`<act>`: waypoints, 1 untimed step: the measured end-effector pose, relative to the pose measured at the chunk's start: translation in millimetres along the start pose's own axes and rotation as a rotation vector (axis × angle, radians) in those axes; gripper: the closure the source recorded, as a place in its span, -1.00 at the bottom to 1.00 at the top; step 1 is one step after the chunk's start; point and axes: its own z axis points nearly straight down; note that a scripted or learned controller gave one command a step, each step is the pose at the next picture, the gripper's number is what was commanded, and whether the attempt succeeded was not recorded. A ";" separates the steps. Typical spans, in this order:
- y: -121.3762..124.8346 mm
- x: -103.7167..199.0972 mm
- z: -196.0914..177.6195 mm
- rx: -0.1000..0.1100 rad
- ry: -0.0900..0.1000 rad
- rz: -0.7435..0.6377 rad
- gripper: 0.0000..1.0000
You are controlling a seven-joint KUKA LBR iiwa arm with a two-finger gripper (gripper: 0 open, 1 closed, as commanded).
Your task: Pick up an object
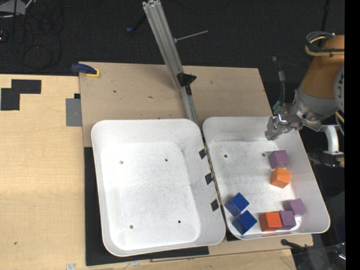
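Over the right bin (256, 129), near its far right corner, the gripper (274, 129) was seen, hanging above the white floor with nothing between its fingers. Whether the fingers were spread or pressed together could not be told, because they looked small and dark from above. Just in front of the gripper, a purple block (278, 158) was found lying on the floor of the bin, and an orange block (280, 177) was placed right beside it, a bit closer to the camera. Along the near edge of the same bin, more blocks were gathered: a blue block (238, 202) and a second blue block (244, 223) sat close together on the left side, an orange-red block (272, 220) was set next to them, and two more purple blocks (292, 212) were packed in by the near right corner. The gripper was carried by the grey arm (315, 108), and an orange band (323, 75) was seen above the wrist at the right side. The left bin (112, 134) was set right beside the right one, touching it along the middle. Both bins were rested on a brown board (129, 94), and a long metal bar (166, 44) was leaned up from behind them.
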 end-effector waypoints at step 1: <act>4.1 -0.5 -64.1 -0.002 -0.001 0.000 1.00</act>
